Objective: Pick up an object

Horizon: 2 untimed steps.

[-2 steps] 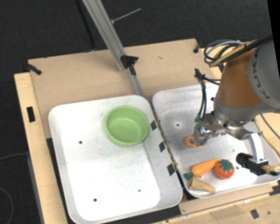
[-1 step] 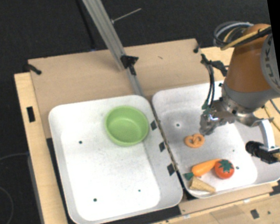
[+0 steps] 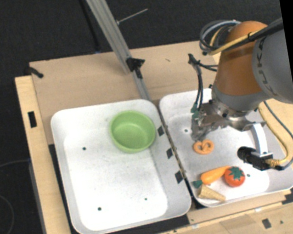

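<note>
We judge the pretzel (image 3: 203, 147) light and stiff (likely plastic), best pinched across its loops; the gripper (image 3: 199, 130) hangs just above it, mid right bin (image 3: 177, 108), finger state untellable.

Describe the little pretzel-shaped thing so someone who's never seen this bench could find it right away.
Look in the right-hand white bin, just below the gripper. The small orange pretzel lies alone mid-bin. Unlike the carrot, tomato and cone along the bin's near edge, it is a looped shape with holes.
</note>
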Each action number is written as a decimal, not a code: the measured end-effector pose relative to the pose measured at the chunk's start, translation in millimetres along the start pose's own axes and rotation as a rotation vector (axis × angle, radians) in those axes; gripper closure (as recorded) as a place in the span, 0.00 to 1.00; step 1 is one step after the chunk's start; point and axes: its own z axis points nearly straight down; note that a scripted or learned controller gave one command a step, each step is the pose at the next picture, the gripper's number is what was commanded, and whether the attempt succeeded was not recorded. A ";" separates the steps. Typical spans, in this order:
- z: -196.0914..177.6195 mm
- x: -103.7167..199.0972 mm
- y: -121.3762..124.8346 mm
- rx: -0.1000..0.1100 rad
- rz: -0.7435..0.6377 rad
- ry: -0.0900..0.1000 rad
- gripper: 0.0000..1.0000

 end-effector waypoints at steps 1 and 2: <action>-4.2 51.0 -14.0 0.003 0.001 0.000 1.00; -16.5 104.3 -7.4 0.001 -0.004 0.001 1.00</action>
